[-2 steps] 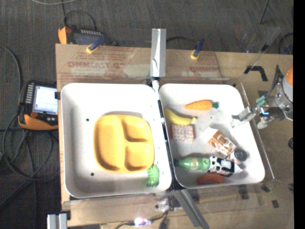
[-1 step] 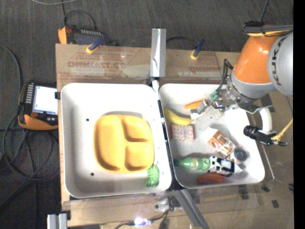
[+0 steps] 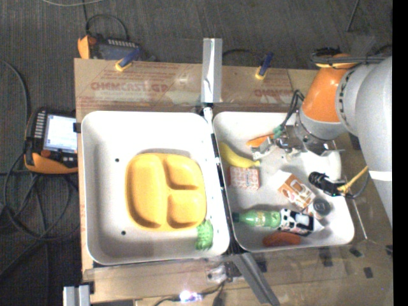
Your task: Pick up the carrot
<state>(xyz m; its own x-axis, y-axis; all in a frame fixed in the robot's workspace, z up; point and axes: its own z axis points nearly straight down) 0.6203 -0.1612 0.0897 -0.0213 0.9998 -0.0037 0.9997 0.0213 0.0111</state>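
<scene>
The carrot [image 3: 259, 139] is a small orange piece lying in the upper middle of the right bin [image 3: 344, 234], just above the banana [image 3: 237, 158]. My gripper [image 3: 278, 144] hangs low at the carrot's right end, very close to it or touching it. The grey wrist and the orange band [image 3: 324, 101] reach in from the upper right and hide the bin's upper right corner.
Also in the right bin: a pink box [image 3: 245, 178], an orange-and-white carton [image 3: 297, 191], a green bottle [image 3: 258, 219], a black-and-white item [image 3: 296, 221] and a red piece [image 3: 281, 239]. The left bin [image 3: 102, 132] holds a yellow divided plate [image 3: 166, 190] and a green vegetable [image 3: 204, 234].
</scene>
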